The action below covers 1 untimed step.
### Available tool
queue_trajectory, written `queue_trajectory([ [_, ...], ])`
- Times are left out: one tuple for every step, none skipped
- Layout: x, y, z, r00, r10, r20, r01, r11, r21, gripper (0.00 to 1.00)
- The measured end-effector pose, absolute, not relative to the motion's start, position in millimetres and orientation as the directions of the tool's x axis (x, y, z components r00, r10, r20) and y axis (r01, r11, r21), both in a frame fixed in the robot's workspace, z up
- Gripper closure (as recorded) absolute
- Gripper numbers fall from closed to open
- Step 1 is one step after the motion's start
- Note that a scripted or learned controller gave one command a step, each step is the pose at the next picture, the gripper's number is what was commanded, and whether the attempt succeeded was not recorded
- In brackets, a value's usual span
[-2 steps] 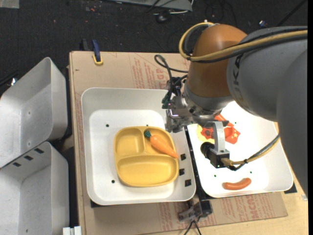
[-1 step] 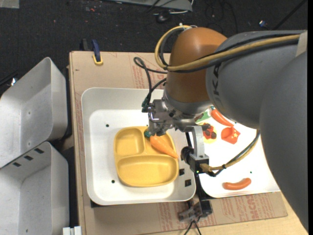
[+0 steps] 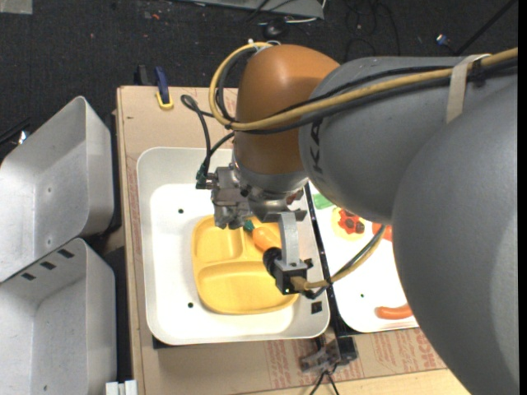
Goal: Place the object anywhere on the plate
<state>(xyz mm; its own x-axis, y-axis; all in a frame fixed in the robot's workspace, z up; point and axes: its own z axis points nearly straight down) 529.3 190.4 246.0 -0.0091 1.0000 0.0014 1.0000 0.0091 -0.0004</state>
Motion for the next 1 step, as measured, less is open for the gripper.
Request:
queue_trajectory([
  [529.5, 186.6, 246.0, -0.003, 1.000, 0.000, 1.000, 0.003, -0.001, 0.00],
])
